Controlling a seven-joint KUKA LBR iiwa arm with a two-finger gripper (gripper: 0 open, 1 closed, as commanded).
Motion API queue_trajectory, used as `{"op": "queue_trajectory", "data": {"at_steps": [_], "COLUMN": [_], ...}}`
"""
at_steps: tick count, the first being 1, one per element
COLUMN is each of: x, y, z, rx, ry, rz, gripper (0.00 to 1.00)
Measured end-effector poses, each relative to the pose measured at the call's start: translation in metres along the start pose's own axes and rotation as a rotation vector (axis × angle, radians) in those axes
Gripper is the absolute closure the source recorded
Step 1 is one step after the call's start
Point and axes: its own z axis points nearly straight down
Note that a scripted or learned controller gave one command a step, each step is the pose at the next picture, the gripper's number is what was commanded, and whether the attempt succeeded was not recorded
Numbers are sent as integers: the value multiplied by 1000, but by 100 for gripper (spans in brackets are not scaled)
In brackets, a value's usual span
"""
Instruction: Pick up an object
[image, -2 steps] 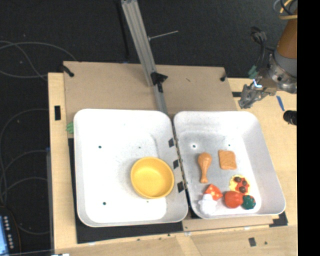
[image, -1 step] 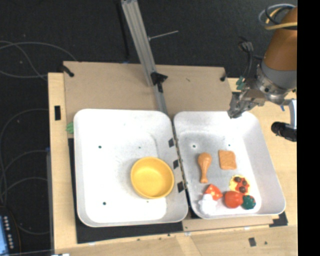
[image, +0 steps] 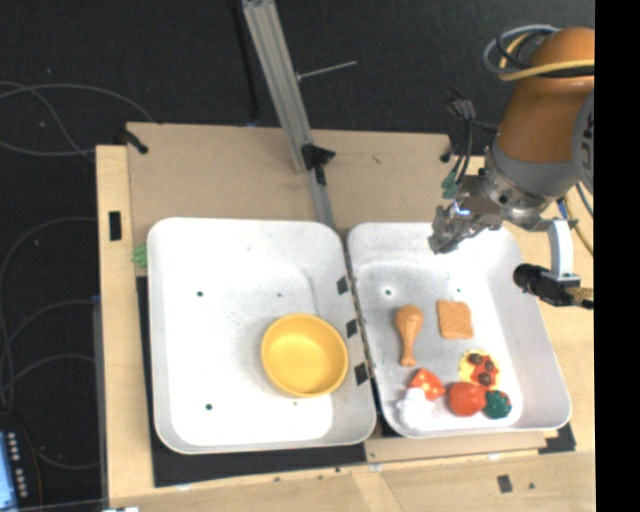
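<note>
you have two white bins side by side on the bench. the left bin (image: 200, 270) holds a yellow bowl (image: 304, 354), sitting upright toward its near right corner, close to the wall shared with the other bin.

the right bin (image: 400, 255) carries the small pieces, all grouped in its near half. a tan drumstick (image: 408, 333) lies roughly lengthwise near the middle, fat end away from you. just to its right, apart from it, is a flat orange square, the cracker (image: 455, 320). toward the near edge you see a cluster: a small white and orange piece (image: 420, 392), a red tomato (image: 465, 399) beside it, a green piece (image: 497, 404) touching the tomato's right side, and a yellow piece with dark spots (image: 480, 368) just behind them.

the arm comes in from the right, and the gripper (image: 447, 237) hangs over the far edge of the right bin, well apart from the pieces. its tips are dark and small here, so you cannot tell how far the fingers stand apart; nothing is seen between them.

a grey metal post (image: 290, 110) rises from the bench behind the bins.
</note>
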Motion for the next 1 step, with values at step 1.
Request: {"op": "queue_trajectory", "data": {"at_steps": [1], "x": [40], "y": [-9], "z": [10], "rx": [2], "ry": [0], "rz": [-2], "gripper": [100]}}
